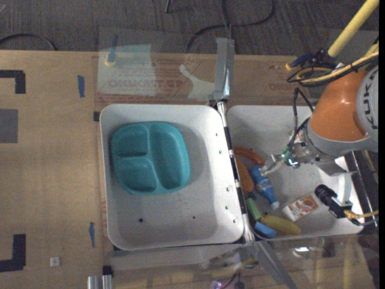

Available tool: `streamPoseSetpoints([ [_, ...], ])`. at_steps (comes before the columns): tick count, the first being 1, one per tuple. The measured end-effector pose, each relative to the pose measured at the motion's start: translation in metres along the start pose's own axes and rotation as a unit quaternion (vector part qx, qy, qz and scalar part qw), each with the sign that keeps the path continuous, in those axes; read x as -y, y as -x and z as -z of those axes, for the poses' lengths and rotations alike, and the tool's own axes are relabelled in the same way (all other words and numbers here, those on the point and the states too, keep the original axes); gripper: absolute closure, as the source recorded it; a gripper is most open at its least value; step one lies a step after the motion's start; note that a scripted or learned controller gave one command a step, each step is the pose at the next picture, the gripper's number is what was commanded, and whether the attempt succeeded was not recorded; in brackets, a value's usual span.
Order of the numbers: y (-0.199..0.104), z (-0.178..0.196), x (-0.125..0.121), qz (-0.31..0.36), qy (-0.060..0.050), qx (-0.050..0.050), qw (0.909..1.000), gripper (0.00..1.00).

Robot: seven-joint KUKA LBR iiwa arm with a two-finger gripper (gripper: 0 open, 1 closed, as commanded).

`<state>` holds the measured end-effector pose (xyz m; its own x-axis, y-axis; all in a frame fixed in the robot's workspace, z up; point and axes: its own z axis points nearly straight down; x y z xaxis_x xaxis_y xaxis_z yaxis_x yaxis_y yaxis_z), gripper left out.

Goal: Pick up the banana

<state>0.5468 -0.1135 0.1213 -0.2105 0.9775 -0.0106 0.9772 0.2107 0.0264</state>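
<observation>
The banana [281, 224] is a yellow, slightly curved piece lying near the front edge of the right bin [264, 122]. A small blue item [264, 230] touches its left end. My gripper [280, 161] hangs over the middle of the right bin, above and behind the banana, below the orange wrist band [338, 112]. It sits just up and to the right of a blue bottle [264, 186], well apart from the banana. Nothing is visibly held.
The left bin [120, 221] holds a teal divided plate [150, 156]. In the right bin lie an orange curved piece [250, 157], a green item [253, 208] and a white and red carton [301, 208]. A black cable fitting [329, 198] and hoses run at the right.
</observation>
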Motion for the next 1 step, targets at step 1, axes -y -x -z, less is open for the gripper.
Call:
streamPoseSetpoints([
  [1, 0.0261, -0.0358, -0.0445, -0.172, -0.011, -0.002, 0.985, 0.0],
])
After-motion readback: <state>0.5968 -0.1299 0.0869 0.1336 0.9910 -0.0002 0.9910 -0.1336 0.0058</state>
